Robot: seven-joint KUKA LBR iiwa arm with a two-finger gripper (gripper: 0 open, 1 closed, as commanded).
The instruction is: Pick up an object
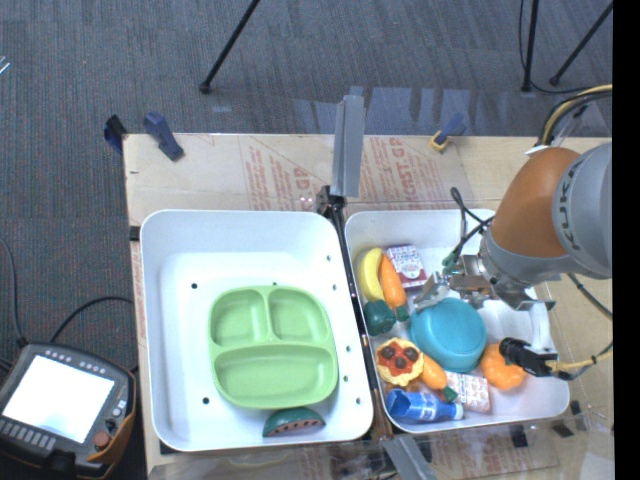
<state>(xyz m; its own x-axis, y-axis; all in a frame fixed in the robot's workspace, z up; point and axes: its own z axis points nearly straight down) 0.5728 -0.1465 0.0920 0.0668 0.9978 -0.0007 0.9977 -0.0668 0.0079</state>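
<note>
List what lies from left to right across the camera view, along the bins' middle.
Green divided plate → banana → small red carton → blue bowl → orange toy.

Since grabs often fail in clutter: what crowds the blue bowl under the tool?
Nothing lies over the blue bowl below the tool. Around it sit a green toy, a pizza slice and an orange toy.
</note>
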